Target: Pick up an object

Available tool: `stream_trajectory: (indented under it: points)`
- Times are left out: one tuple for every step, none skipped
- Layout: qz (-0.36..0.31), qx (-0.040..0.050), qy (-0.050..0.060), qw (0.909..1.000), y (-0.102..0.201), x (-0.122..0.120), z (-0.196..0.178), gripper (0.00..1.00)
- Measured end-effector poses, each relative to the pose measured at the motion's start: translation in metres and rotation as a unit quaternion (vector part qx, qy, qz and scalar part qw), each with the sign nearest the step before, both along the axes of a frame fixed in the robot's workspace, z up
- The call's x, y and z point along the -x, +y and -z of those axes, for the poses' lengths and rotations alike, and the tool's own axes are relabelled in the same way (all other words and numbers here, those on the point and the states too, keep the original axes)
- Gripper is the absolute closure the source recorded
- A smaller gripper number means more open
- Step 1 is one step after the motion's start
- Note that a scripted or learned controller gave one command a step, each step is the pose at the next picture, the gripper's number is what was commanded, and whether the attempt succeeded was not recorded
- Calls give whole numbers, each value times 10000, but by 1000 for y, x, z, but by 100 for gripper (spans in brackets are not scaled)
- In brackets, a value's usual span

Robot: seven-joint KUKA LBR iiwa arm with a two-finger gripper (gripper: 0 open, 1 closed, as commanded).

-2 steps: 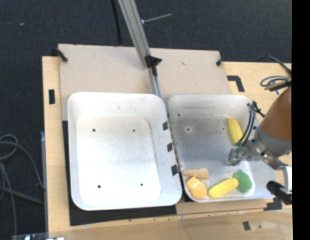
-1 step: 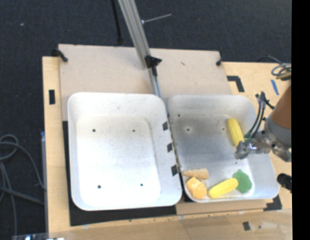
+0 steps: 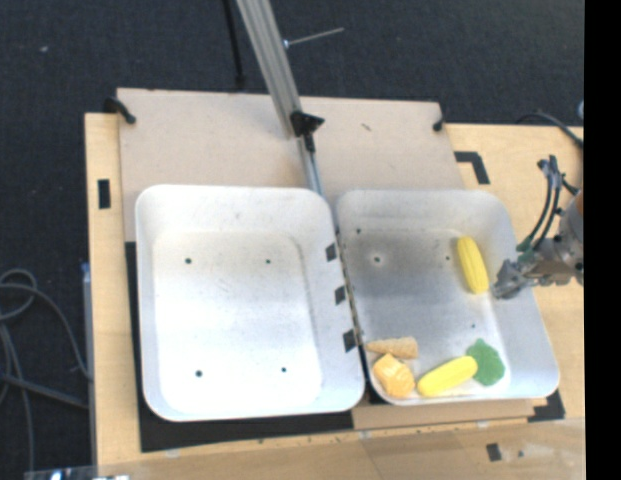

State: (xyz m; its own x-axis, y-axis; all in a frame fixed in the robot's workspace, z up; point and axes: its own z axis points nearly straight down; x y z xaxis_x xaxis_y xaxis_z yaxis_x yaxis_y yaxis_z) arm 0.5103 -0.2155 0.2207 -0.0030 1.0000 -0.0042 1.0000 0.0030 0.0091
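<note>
The right bin [image 3: 420, 218] holds several toy foods. A yellow corn cob [image 3: 472, 263] lies near its right wall. Along the front edge sit a tan biscuit-like piece [image 3: 393, 347], an orange chunk [image 3: 392, 375], a yellow banana-shaped piece [image 3: 448, 375] and a green leafy piece [image 3: 486, 361]. My gripper [image 3: 510, 280] hangs at the bin's right rim, just right of the corn cob, with nothing seen between its fingers. The arm behind it is cut off at the view's right.
The left bin [image 3: 240, 298] lies beside the right one on the wooden bench. A slanted aluminium pole [image 3: 273, 53] rises behind the bins. Cables [image 3: 20, 318] lie on the floor at the left.
</note>
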Motion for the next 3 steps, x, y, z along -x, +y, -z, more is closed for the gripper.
stream_trajectory:
  points:
    - [-6,-6,11,10000,3,-7,-46,100]
    - [-10,-11,31,10000,45,-4,-42,100]
    - [-15,-18,35,10000,88,-13,-34,100]
